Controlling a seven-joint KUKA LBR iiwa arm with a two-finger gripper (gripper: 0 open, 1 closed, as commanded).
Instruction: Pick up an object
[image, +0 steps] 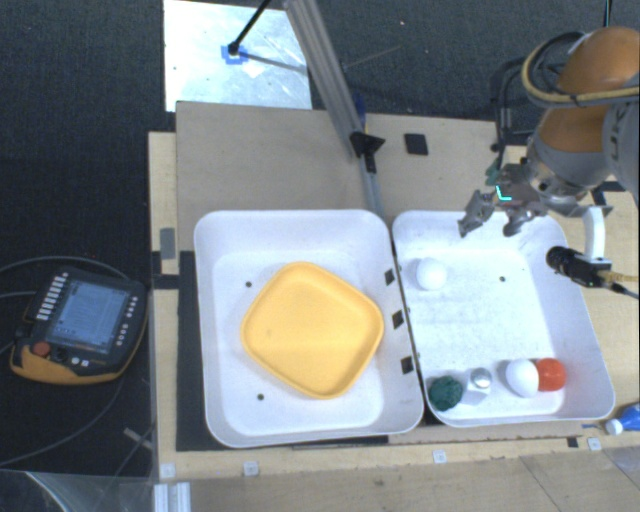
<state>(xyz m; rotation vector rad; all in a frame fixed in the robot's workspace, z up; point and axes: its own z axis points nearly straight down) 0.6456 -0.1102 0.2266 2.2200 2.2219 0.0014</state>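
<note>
My gripper (493, 222) hangs over the far edge of the right bin (500, 300), its two fingers spread apart with nothing between them. A white ball (431, 273) lies in that bin's far left part, below and left of the gripper. Along the near edge sit a dark green ball (446, 391), a small silvery object (481, 379), a white egg-like object (521, 376) and an orange-red ball (550, 374) touching it.
The left bin (225, 300) holds a yellow square plate (312, 328). A slanted grey pole (335, 85) ends at a black clamp near the bins' far junction. A teach pendant (75, 328) lies on the floor at left.
</note>
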